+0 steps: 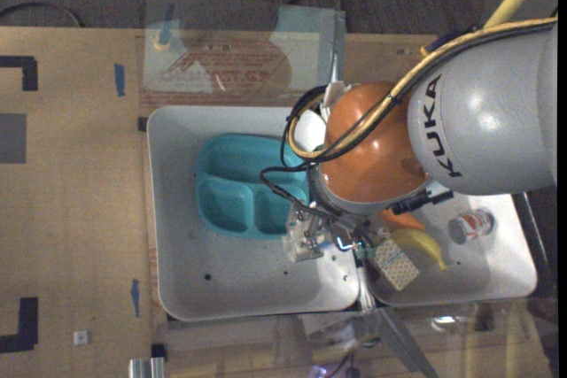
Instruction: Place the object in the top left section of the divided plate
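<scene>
The teal plastic divided plate (237, 190) lies just left of the metal gripper (306, 243); I cannot tell the gripper's state.

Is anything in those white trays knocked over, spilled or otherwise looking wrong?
Nothing is spilled or broken. The teal divided plate lies flat in the left bin. In the right bin, a small can lies on its side near a banana, apparently just loose stock. The arm hides part of both bins.

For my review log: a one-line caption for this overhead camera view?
KUKA arm over teal divided plate in left bin; banana in right bin.
</scene>
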You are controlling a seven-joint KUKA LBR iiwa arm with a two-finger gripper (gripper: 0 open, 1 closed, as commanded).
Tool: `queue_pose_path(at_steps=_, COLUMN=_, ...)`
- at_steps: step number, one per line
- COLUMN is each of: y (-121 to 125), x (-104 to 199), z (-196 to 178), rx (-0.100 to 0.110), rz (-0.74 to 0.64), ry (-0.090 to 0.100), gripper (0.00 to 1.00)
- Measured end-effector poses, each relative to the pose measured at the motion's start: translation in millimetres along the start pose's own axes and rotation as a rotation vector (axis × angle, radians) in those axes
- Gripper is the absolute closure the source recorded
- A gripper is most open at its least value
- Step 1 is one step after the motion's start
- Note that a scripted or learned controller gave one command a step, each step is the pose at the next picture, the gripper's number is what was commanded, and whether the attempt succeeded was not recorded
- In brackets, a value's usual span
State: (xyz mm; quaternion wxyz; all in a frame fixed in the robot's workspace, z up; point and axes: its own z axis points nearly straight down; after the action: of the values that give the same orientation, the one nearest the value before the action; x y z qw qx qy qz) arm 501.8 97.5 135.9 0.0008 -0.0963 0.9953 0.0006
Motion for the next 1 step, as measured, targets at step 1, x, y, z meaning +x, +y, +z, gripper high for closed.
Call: queue_pose_path(at_steps=1, y=78.9, x=-30.6, z=44.7, rx=-0.002, rz=-0.010, ry=-0.011, gripper=1.00)
